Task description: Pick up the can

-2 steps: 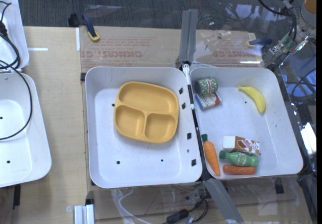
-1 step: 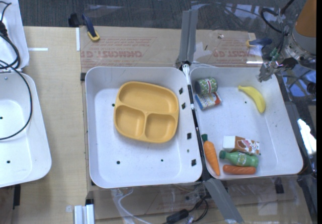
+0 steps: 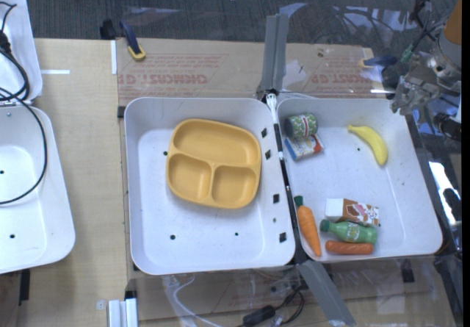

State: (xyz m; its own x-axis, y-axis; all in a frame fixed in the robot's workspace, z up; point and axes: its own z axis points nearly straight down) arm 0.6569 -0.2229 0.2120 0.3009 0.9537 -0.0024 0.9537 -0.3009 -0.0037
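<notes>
Camera view from above, at a slant, onto two white bins set side by side. A yellow divided plate (image 3: 214,163) is seen in the left bin (image 3: 143,193), near its middle. The task's can (image 3: 302,125), green-labelled, is found lying on its side in the upper left corner of the right bin (image 3: 411,208), just beside the wall that parts the bins and touching a small red and blue packet (image 3: 303,146) below it. A banana (image 3: 369,143) is placed to the right of the can, well apart from it. Along the lower edge of the same bin a carrot (image 3: 308,226), a green bottle (image 3: 350,231), a small carton (image 3: 354,211) and a sausage-like toy (image 3: 349,248) are grouped close together.

The gripper (image 3: 413,94) is seen at the right edge of the frame, above the upper right corner of the right bin and well apart from the can. Whether its jaws are apart or together cannot be told; nothing is seen between them. The pick is judged not yet begun: a move leftward across the bin would be called for. Because the can is lodged near the wall and against the packet, room for the jaws is judged to be tight.
</notes>
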